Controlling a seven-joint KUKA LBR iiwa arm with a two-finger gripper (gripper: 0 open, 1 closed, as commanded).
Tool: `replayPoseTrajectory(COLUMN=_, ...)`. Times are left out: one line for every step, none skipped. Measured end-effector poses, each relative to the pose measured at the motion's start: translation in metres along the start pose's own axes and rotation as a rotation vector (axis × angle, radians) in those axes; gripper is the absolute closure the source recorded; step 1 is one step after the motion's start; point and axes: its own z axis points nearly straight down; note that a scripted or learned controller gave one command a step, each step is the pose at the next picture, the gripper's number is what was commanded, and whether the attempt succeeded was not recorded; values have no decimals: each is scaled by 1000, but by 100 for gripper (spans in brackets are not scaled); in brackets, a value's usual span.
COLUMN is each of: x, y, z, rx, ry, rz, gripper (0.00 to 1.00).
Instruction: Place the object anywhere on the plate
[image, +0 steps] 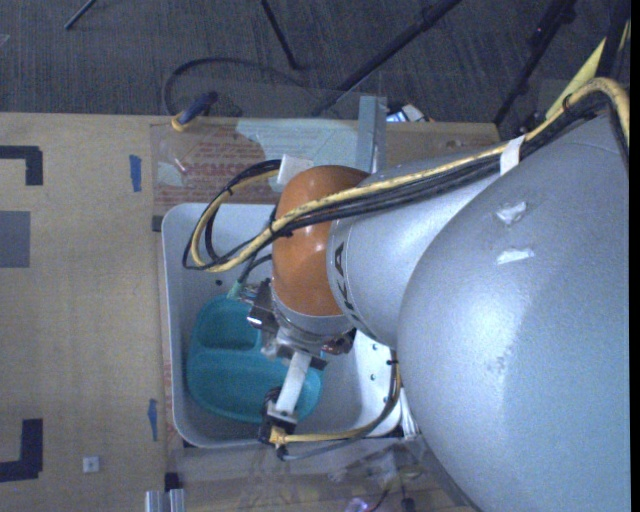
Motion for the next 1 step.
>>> replayPoseTrajectory(x=18, y=13, z=-33, rx=-5, ry=1, rz=-254, gripper=100)
